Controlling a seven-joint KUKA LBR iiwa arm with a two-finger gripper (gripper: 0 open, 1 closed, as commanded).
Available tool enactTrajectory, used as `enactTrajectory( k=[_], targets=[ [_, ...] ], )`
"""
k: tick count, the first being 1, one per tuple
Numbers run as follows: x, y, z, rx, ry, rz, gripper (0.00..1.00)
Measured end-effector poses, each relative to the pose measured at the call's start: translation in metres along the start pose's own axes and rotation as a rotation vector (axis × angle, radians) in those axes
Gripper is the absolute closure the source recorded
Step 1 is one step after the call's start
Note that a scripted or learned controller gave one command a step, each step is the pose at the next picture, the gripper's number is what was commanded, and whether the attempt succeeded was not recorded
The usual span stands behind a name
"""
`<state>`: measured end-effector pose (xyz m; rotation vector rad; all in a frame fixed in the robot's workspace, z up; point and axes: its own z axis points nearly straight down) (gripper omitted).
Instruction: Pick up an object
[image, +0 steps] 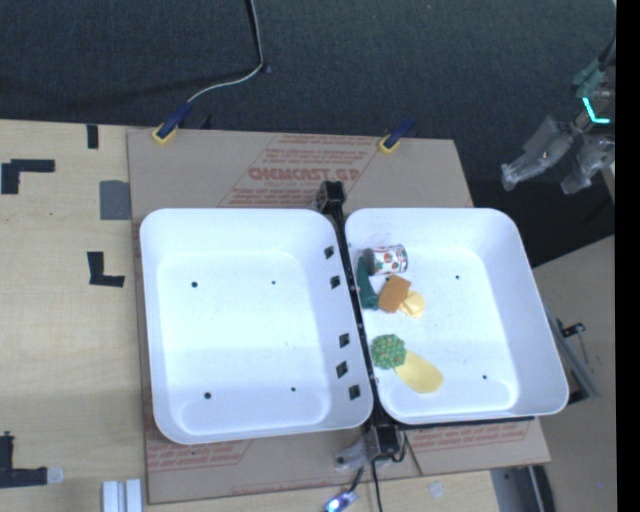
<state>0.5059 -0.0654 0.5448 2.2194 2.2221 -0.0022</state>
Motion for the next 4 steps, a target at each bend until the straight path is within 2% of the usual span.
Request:
enactTrajectory(
  k=[1,2,3,4],
  targets=[
    [0.0,0.0,-0.01,-0.001,-0.001,-0.001,1.0],
    [-0.016,-0.025,0.253,0.019,0.004,0.003,1.0],
    [-0.044,-0.021,0.303,0.008,0.001,0.004,1.0],
    [0.044,0.041,0.31,0.0,0.005,-0.01,1.0]
  ],
)
